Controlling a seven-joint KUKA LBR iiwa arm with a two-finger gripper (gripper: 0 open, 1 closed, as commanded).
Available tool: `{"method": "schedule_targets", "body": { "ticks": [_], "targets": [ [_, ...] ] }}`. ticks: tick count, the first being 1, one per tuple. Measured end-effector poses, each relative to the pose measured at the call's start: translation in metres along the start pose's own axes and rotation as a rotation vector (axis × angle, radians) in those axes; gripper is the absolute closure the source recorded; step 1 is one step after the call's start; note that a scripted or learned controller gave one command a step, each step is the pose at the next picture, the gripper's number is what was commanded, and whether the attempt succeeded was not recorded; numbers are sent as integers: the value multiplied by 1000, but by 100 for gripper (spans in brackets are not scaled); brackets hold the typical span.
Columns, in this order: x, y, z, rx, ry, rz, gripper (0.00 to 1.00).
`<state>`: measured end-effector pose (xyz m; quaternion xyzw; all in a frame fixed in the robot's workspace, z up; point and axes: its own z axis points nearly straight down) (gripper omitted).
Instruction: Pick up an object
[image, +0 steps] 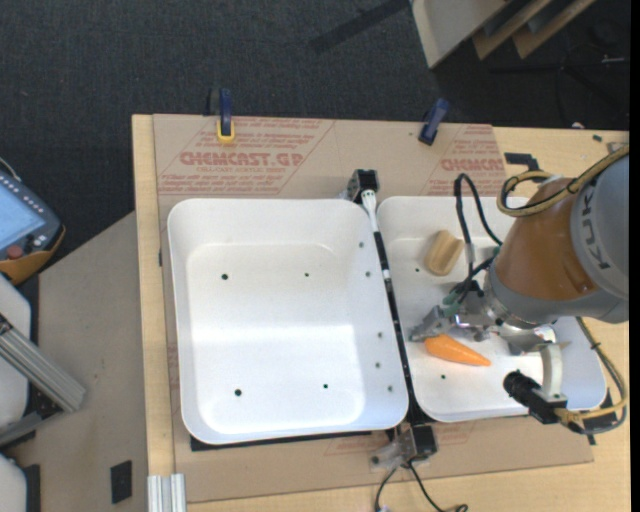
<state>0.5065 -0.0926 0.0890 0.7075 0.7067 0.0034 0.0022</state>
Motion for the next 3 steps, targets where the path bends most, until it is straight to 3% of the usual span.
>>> {"method": "schedule_targets", "body": {
  "ticks": [1, 2, 3],
  "targets": [
    [2, 2, -12, -7, 2, -1, 100],
    [2, 2, -21, -7, 1, 0, 100],
    [70, 32, -183, -12, 1, -10, 100]
  ]
}}
